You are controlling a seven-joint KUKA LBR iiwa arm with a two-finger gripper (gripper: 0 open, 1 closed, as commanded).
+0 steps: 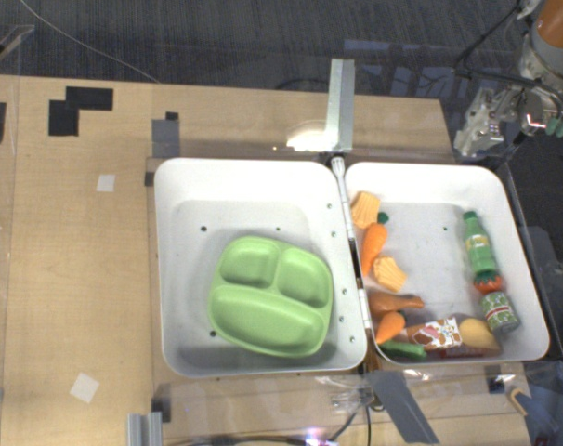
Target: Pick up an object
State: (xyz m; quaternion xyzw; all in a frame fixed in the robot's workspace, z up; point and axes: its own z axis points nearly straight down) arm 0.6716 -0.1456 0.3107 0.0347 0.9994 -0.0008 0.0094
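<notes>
2 white bins sit side by side on a wood bench (68,286). The left bin (179,203) has 1 thing in it: a light green plate (272,295) w/ 3 dips, 2 small ones at the back & 1 long one at the front. It lies near the mid of the bin, a bit tilted.

The right bin (430,203) holds lots of toy food. Along its left wall: a yellow-orange chunk (365,208) at the top, then a carrot (374,244) w/ a green tip, then a ridged tan piece (389,273). Below those, more orange bits (393,303) piled up. At the front wall a flat red-brown pack (441,334) lies on its side, touching a yellow lump (480,335). On the right side a green bottle (478,247) lies flat, green cap to the back, w/ a yellow label. Just below it a small jar (499,310) w/ a red top.

The claw (490,124) hangs at the top right, past the back rim of the right bin, not over any toy. It holds nothing. Can't tell how far open it is.
</notes>
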